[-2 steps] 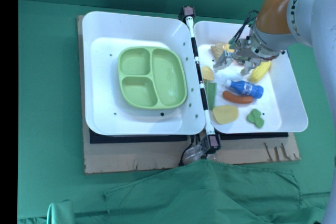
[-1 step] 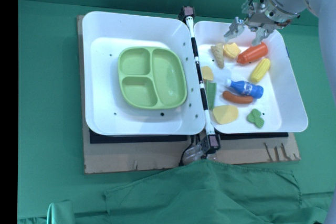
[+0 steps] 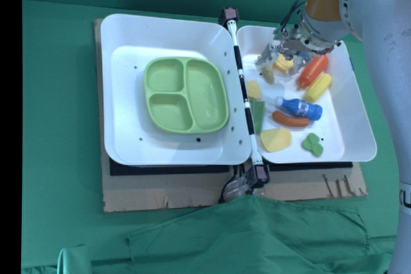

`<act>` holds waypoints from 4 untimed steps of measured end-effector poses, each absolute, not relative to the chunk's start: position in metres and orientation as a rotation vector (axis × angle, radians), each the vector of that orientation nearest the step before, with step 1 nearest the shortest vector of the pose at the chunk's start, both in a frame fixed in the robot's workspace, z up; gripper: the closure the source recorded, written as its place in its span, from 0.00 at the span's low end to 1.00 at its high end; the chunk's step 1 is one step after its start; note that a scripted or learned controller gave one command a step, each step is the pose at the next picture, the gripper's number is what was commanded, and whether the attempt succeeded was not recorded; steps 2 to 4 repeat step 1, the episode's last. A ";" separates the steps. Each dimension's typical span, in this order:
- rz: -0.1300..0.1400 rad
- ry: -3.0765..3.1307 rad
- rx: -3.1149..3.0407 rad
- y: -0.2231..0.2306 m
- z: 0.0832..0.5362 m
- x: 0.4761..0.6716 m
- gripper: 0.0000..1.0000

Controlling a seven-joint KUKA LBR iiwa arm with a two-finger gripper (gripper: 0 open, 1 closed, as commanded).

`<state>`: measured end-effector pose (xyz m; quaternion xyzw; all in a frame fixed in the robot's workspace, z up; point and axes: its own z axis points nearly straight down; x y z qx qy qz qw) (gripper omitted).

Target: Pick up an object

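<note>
My gripper (image 3: 275,63) hangs low over the back left part of the right bin (image 3: 359,131). A small yellow toy piece (image 3: 283,63) lies right by its fingers, and I cannot see whether it is held. Close to the right lie an orange carrot-like piece (image 3: 313,70) and a yellow corn cob (image 3: 318,86). Farther forward in the same bin are a blue bottle (image 3: 300,108), a red sausage (image 3: 290,119), a yellow wedge (image 3: 275,139), a green leaf-shaped piece (image 3: 313,145), a green strip (image 3: 258,113) and a pale yellow piece (image 3: 254,89).
The left bin (image 3: 122,67) holds a light green divided plate (image 3: 186,94). A black-and-white divider bar (image 3: 241,83) runs between the bins. Both bins sit on a cardboard sheet (image 3: 160,192). Crumpled green cloth (image 3: 244,237) lies in front.
</note>
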<state>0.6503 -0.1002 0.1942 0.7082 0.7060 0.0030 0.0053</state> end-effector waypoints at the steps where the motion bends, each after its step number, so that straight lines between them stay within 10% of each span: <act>1: 0.010 2.207 2.218 -0.101 0.204 0.651 1.00; 4: 0.010 2.207 2.218 -0.101 0.204 0.651 1.00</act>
